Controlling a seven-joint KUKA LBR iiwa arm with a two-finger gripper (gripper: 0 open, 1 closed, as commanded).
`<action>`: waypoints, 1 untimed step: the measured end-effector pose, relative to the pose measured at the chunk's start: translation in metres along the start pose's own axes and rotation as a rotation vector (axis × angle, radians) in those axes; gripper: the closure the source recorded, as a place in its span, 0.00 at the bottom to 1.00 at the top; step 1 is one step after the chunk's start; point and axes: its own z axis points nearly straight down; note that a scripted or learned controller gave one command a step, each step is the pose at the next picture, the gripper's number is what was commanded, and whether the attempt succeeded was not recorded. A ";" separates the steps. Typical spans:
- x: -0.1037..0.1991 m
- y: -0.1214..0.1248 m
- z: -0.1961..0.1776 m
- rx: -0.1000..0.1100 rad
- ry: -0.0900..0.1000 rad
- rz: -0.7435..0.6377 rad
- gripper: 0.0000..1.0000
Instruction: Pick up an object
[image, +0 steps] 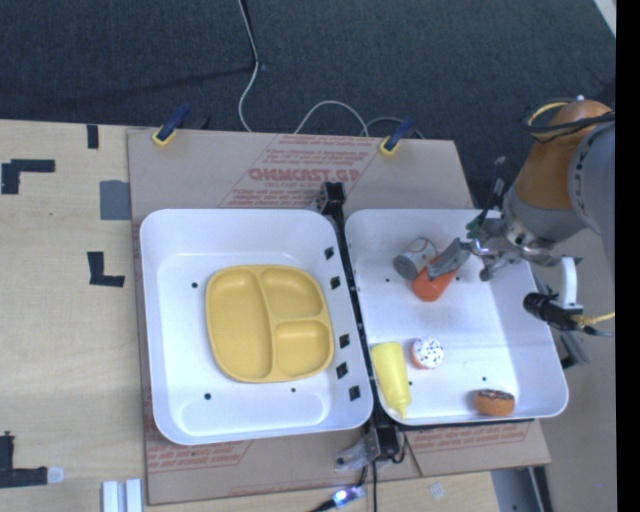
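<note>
In the right bin (520, 330), an orange-red object (431, 287) lies near the far middle. My gripper (443, 264) reaches in from the right and sits right over its upper edge, partly covering it. I cannot see whether it has hold of the object. A small grey piece (407, 266) sits just left of the orange-red object. Nearer the front lie a yellow bottle (392, 375) by the left wall, a white dotted ball (428, 352) and a brown doughnut (494, 401).
The left bin (170, 300) holds a yellow divided plate (268, 322). The two bins meet at a dark central divider (345, 300). The arm's orange band (548, 170) hangs over the right bin's far right corner. A black cable (560, 315) hangs by the right rim.
</note>
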 end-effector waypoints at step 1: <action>0.001 0.001 0.045 -0.007 -0.003 -0.002 0.00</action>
